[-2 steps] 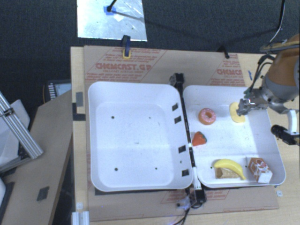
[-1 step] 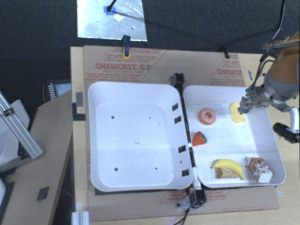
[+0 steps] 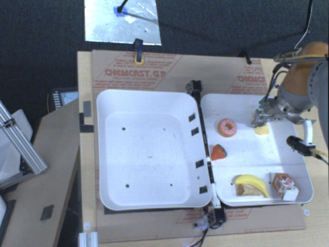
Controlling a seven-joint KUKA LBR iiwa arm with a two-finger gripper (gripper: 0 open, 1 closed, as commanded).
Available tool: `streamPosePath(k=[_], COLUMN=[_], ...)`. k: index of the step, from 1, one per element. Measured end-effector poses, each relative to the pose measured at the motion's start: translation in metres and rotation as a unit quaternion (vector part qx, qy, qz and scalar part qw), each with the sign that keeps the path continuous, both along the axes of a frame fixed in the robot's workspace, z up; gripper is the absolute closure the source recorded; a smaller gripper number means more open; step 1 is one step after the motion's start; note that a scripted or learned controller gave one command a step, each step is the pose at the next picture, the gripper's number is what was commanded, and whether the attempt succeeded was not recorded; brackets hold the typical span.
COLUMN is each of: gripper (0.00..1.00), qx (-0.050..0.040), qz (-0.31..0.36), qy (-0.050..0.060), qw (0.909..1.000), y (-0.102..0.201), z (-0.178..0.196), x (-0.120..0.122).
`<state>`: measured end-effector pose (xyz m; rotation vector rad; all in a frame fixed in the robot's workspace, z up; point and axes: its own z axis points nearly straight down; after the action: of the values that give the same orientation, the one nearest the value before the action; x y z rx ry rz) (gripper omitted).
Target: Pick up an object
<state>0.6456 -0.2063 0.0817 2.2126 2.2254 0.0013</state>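
My gripper (image 3: 259, 119) hangs low over the far right part of the right bin (image 3: 241, 101), right at a pale yellow block (image 3: 262, 130) that lies just under and in front of its tips. A pink frosted donut (image 3: 226, 127) rests to the left of it. Near the bin's left wall is a red strawberry (image 3: 218, 152). At the front lie a yellow banana (image 3: 252, 182) on a brown bread slice (image 3: 247, 190), and a small red and white box (image 3: 285, 186) in the front right corner.
The left bin (image 3: 149, 148) stands beside the right one, joined by a black clamp strip (image 3: 202, 143). A black cable connector (image 3: 299, 145) reaches over the right bin's right rim. Both bins sit on a cardboard sheet (image 3: 149, 71).
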Motion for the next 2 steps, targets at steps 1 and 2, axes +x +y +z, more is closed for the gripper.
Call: streamPosePath(k=[1, 2], gripper=[1.0, 1.0], qx=[-0.0009, -0.0017], qz=[0.001, 0.003], qy=[-0.002, -0.004], qw=[1.0, 1.0], y=[0.0, 0.0], z=[0.015, 0.027], x=[0.001, 0.002])
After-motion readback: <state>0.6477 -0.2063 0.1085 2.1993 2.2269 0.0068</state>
